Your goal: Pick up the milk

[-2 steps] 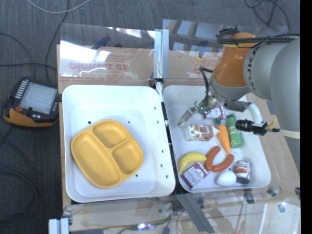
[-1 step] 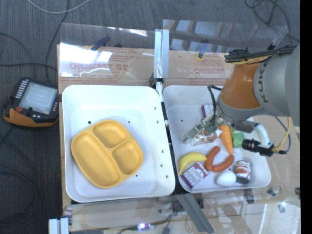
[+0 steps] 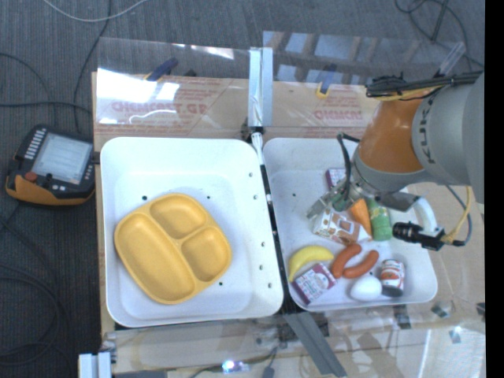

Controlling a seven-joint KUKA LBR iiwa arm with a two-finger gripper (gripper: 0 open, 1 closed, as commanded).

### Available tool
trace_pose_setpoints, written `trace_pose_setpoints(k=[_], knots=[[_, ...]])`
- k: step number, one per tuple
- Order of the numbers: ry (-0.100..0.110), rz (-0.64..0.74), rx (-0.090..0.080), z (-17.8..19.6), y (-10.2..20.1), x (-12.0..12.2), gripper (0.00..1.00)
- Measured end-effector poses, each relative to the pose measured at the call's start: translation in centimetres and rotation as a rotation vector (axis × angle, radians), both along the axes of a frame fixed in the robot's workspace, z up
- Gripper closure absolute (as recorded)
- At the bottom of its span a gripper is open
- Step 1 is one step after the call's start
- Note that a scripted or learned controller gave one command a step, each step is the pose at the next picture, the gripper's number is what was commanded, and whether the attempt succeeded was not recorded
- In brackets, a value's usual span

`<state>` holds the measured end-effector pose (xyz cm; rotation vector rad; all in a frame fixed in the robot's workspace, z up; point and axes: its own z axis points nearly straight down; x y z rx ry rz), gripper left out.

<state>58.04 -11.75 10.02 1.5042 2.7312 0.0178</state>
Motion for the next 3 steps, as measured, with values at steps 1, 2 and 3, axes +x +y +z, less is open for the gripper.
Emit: trace_pose_setpoints(k=[1, 2, 3], knots=[[0.012, -0.036, 0.001, -0.9, -1.7, 4.2, 1.00], [0.022, 0.030, -0.001, 8.3, 4.6, 8.2, 1.00], [0.026, -0.105, 0.001, 10.8, 6.6, 5.3, 1.00]])
